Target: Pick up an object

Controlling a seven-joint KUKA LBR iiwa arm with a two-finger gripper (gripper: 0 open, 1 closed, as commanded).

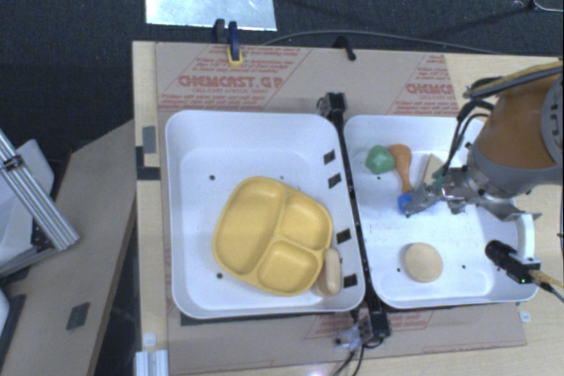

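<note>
Left bin (189, 189) held a yellow sectioned tray (269, 233), sitting toward its near right corner. A small tan oval piece, maybe a bread roll (330, 270), lay touching the tray's right edge, just beside the divider between the bins.

Right bin (476, 288): green lump (380, 159) at the far left, an orange stick-shaped toy (402, 165) right beside it with its long axis running far-to-near, then a small blue object (407, 203) at the stick's near end. A round tan ball (423, 262) sat nearer the front, apart from the rest.

The gripper (432, 196) came in from the right and sat low, just right of the blue object. Too blurred to tell if it was spread or closed, or touching the blue object. The blue object lay directly left of the gripper and looked like the nearest target; the ball was farther off, toward the front.
</note>
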